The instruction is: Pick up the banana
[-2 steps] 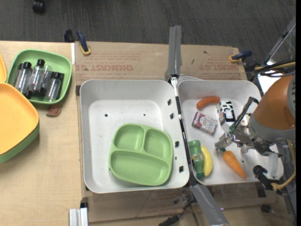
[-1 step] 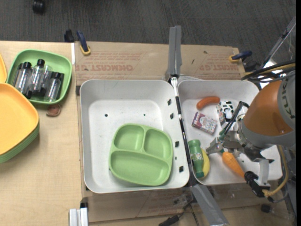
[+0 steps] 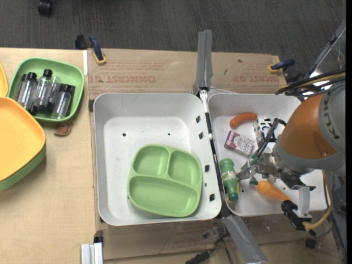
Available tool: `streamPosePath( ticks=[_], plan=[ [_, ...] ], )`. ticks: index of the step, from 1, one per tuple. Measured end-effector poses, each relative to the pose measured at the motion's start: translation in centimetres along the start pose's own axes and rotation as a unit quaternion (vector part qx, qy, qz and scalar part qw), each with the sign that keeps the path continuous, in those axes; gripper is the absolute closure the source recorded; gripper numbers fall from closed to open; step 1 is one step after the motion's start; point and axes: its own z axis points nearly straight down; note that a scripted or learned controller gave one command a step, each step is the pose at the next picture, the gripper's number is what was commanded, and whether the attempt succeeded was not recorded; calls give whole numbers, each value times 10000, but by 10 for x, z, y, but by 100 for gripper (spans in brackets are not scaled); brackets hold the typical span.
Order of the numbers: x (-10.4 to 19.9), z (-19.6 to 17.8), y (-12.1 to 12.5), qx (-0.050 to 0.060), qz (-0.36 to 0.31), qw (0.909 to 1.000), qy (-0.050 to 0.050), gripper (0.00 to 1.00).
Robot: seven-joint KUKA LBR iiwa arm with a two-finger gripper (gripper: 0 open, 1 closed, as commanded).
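The arm [image 3: 308, 139] reaches in from the right and covers the right-hand part of the right bin [image 3: 247, 97]. The gripper [image 3: 248, 174] sits low over the floor of this bin, pointing toward the bin's left wall. Whether the gripper is open or closed cannot be told from this view, because the wrist hides much of it.

Contents of the right bin:
- An orange sausage [image 3: 243, 119] lies near the far wall.
- A small printed packet [image 3: 239, 143] lies just in front of the sausage.
- A black-and-white item [image 3: 265, 130] lies beside the packet, partly under the arm.
- A green bottle [image 3: 229, 181] lies along the left wall, just beside the gripper.
- An orange tapered item [image 3: 270, 190], possibly a carrot, lies near the front wall, just right of the gripper.

The banana cannot be located with confidence; it may be hidden beneath the arm.

The left bin [image 3: 143, 125] holds a green divided plate [image 3: 165, 179], lying flat toward the front. Both bins rest on a cardboard sheet [image 3: 143, 73], with blue clamps [image 3: 98, 51] at its far edge. Further left on the bench [image 3: 44, 213], a green tray [image 3: 71, 73] holds several small bottles [image 3: 44, 92], and a stack of yellow plates [image 3: 19, 142] lies beside it.
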Motion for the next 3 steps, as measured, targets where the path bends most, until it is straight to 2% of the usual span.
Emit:
streamPosePath(
  ticks=[1, 2, 3],
  plan=[
    [0, -8, 0, 7, 14, 10000, 3, 100],
    [-66, 0, 27, 6, -91, 10000, 3, 100],
    [-64, 0, 52, 2, -172, 9999, 3, 100]
  ],
)
